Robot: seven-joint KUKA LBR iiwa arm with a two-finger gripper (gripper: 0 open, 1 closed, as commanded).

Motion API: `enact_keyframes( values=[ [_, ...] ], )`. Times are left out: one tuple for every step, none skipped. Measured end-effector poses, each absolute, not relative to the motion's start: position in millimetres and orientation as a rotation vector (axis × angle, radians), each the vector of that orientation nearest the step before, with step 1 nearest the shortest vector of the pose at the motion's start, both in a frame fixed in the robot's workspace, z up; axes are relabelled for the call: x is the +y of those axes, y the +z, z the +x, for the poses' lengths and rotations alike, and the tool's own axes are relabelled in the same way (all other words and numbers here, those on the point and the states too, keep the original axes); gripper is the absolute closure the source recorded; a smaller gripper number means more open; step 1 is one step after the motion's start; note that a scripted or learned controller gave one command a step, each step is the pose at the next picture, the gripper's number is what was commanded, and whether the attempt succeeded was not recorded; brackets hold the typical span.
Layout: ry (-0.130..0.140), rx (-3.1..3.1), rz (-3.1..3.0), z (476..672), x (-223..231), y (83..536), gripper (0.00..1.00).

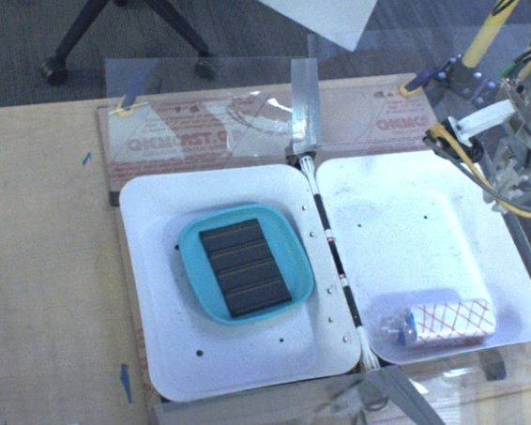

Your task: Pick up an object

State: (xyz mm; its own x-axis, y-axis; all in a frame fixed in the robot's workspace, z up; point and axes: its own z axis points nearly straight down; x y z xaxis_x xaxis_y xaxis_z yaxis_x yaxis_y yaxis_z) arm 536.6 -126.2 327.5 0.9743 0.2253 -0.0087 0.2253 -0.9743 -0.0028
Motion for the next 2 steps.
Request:
enact_keyframes(
  values=[
    [0.018, -0.361, -3.119, 537.2, -125.6, 336.8, 1.00],
    [0.021, -0.366, -3.119, 537.8, -125.1, 346.1, 1.00]
  ],
)
